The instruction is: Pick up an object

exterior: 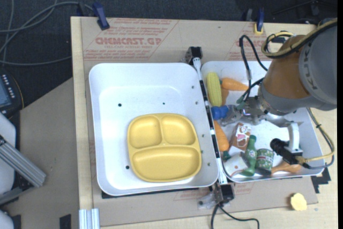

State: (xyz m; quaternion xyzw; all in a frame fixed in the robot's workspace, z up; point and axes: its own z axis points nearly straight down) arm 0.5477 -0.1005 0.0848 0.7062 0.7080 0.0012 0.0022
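Nearest the camera, a yellow chunk [298, 201] lies on the table [161, 40], below the hand [247, 110]. Whether the hand grips anything cannot be told. Just left of it sit a blue piece [218, 112] and corn cob [214, 88]; farther left, a yellow divided plate [163, 147].

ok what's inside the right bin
The right bin holds a corn cob, two carrots, a blue piece and green toys. The arm covers its upper right part.
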